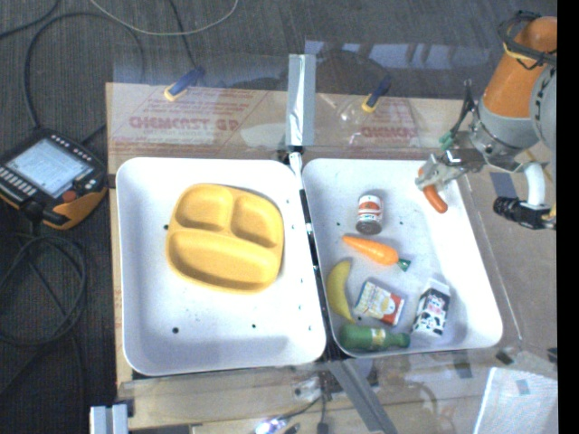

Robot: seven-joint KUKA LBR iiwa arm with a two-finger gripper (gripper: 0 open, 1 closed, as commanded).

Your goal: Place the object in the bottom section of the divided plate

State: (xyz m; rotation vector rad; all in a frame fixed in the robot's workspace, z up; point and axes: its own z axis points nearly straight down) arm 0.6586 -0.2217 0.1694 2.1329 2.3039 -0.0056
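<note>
A small orange-red sausage-shaped object (436, 197), smooth and rounded at its ends, hangs tilted at the far right edge of the right bin (479, 269), above the bin's rim. The gripper (438, 172) is closed on its upper end, pale metal fingers pinching it from either side. Behind the gripper the arm (516, 89) rises to the right, its glossy orange band curving over grey casing.

The divided plate (226, 236) sits well apart, in the middle of the left bin (145, 333). It is yellow, matte plastic by the look, a rounded rectangle turned slightly askew, with two smaller hollows on its far side and one long hollow along its near side.

In the right bin, a small cylindrical can (368, 213) with a red-and-white label stands upright near the far middle. Just nearer lies a carrot (372, 250), a tapered orange cone with a dark green tip pointing right. A curved yellow banana (338, 288) lies along the bin's left wall. Beside it to the right lies a flat, boxy carton (379, 302) printed in red and yellow, and further right a small black-and-white milk carton (433, 312) lies tilted. A dark green bottle (373, 337) lies on its side along the near wall.

Both bins are shallow, white and smooth with rounded corners, touching along a central seam.
</note>
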